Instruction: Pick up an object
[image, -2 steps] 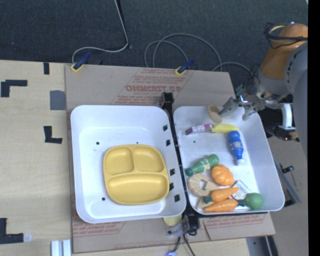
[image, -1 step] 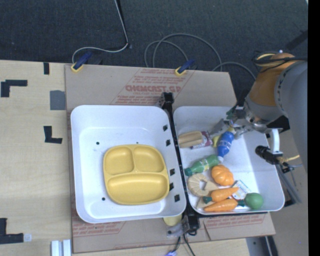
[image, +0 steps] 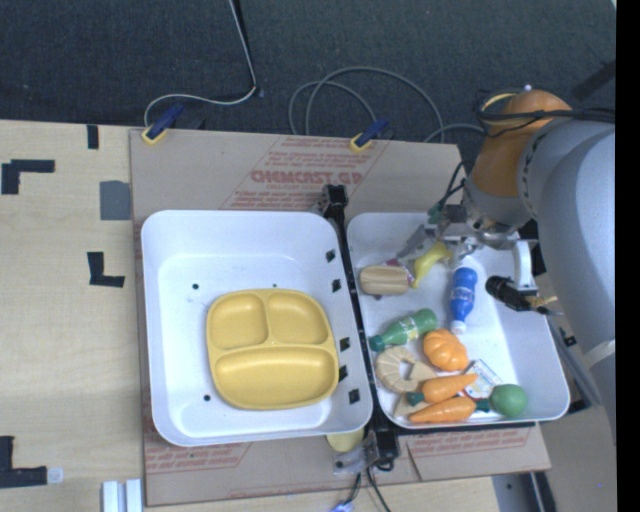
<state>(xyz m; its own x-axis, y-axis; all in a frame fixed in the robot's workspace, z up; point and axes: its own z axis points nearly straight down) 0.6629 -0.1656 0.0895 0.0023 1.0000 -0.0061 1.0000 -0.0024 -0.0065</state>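
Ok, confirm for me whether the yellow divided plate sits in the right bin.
No, the yellow divided plate lies in the left bin.

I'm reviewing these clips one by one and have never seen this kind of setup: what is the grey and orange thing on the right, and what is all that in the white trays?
One camera looks down at a slant on a bench. The grey and orange machine is a robot arm reaching in from the right; its gripper hangs over the right bin, near a small yellow item. Whether it holds anything cannot be told. That bin contains toy food: a bread roll, a blue bottle, a green bottle, carrots and a green ball. The left bin holds a yellow divided plate.
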